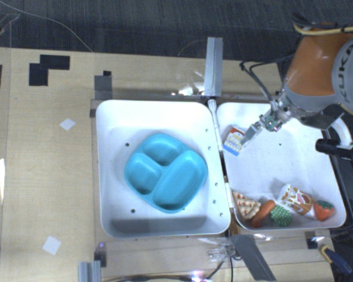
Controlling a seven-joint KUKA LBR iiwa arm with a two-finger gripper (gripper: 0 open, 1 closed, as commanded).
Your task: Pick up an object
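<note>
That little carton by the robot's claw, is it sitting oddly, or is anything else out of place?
Yes. The small carton is tilted at the gripper tip against the right bin left wall, apart from the toy food heaped along the bottom edge.

A pale wooden bench (41, 175) carries 2 shallow white bins (106, 157) side by side, a grey metal post (214, 69) standing at their far seam. Black squares (47, 68) mark the bench's far left, beside dark carpet (135, 10) crossed by thin cables (59, 28).
</note>
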